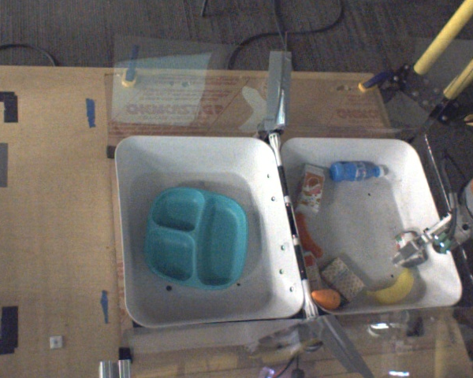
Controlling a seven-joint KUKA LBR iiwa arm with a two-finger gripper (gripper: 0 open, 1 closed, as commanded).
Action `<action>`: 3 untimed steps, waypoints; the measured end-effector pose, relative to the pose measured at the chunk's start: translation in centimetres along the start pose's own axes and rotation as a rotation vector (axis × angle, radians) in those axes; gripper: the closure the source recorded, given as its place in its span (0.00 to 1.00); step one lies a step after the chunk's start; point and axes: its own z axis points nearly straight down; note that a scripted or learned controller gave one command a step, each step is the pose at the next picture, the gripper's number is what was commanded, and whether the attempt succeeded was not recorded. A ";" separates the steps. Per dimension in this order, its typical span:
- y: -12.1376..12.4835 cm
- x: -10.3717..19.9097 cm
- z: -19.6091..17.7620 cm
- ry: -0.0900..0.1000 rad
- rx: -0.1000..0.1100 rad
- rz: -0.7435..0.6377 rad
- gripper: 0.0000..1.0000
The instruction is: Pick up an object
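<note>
Reaching in from the right, the gripper [411,247] hangs low over the right bin [378,211], near its right wall and just above a yellow banana [396,288] that lies by the bin's near edge. Its metal fingers [405,241] look slightly parted with nothing visible between them, though the view is too small and blurred to tell for certain.

Along the same bin's far wall lies a blue plastic bottle [356,170] on its side. A red and white packet [311,190] leans against the left wall, with a red-orange strip-like item [307,239] below it along that wall. In the near left corner sit an orange rounded object [325,298] and, just beside it, a speckled tan block like a sponge [343,276], which lies close to the banana's left end.

A teal divided plate [195,237] rests alone in the middle of the left bin [142,164]. Both bins stand side by side on the brown tabletop [47,235].
</note>
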 end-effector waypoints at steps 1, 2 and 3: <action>5.0 -1.7 4.8 0.001 0.000 -0.111 0.00; 5.1 -1.9 3.7 -0.004 -0.005 -0.109 1.00; 8.5 0.9 2.4 0.001 0.000 0.052 1.00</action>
